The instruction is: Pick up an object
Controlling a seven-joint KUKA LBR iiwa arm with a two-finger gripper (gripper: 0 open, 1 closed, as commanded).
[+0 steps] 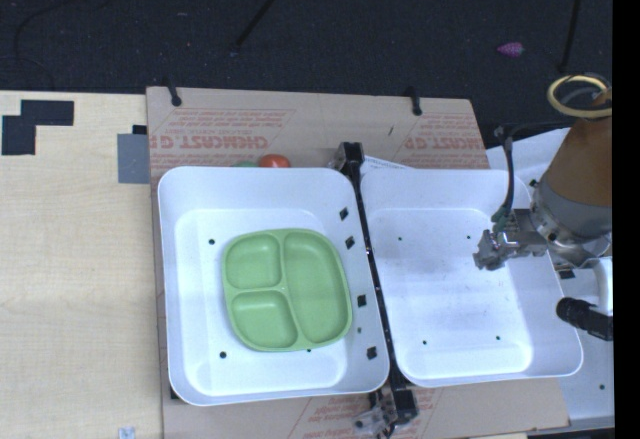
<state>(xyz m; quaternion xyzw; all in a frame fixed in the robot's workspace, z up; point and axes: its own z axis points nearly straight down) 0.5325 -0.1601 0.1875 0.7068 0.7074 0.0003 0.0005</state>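
Pale wood bench (70, 257), brown cardboard sheet (310, 132) on it, two white bins (190, 217) side by side on the cardboard

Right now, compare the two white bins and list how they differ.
The left bin holds a green divided plate; the right bin shows bare white floor with faint smudges. The arm hangs over the right bin's right side, away from the left bin. Both are shallow, white, rounded-cornered, and sit side by side on cardboard.

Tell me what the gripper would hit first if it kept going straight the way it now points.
The gripper hangs over the right bin near its right side and seems to point downward. Going straight on, it would probably meet that bin's bare white floor first. The green plate lies in the left bin, off that line. Depth is unclear.
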